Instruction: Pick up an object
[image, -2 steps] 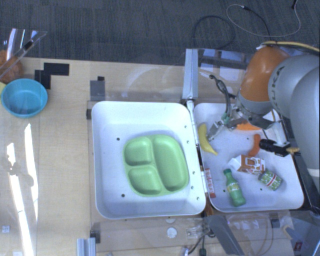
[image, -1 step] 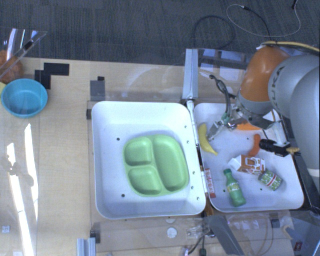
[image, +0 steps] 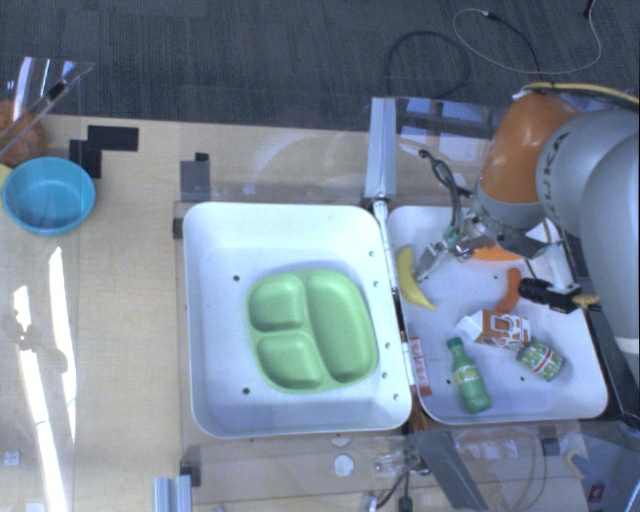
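We start with the desk (image: 110, 330), pale wood, which carries two shallow white bins side by side. The left bin (image: 215, 300) holds a green divided tray (image: 312, 330) lying flat near its middle. The right bin (image: 580, 395) is where the loose things lie, and the grey arm (image: 590, 170) with its orange band reaches in over the bin's upper part.

Off to the far left of the desk sits a blue bowl (image: 48, 195), well apart from both bins.

Within the right bin we see a green bottle (image: 468, 375) lying near the front, a small carton (image: 503, 327) just beside it, a green can (image: 542, 361) to the right of the carton, an orange carrot-like piece (image: 511, 288) above them, and a yellow banana (image: 413, 280) along the bin's left wall.

The hand (image: 440, 255) hangs low just beside the banana's upper end, its fingers spread a little with nothing between them, as far as we can make out.

We judge the step in hand to be the approach: nothing is lifted yet. The banana looks like the nearest candidate. The next move, as we read it, calls for centring the spread fingers across the banana's narrow width, dropping onto it, then closing. The bin wall close by leaves little room on that side.
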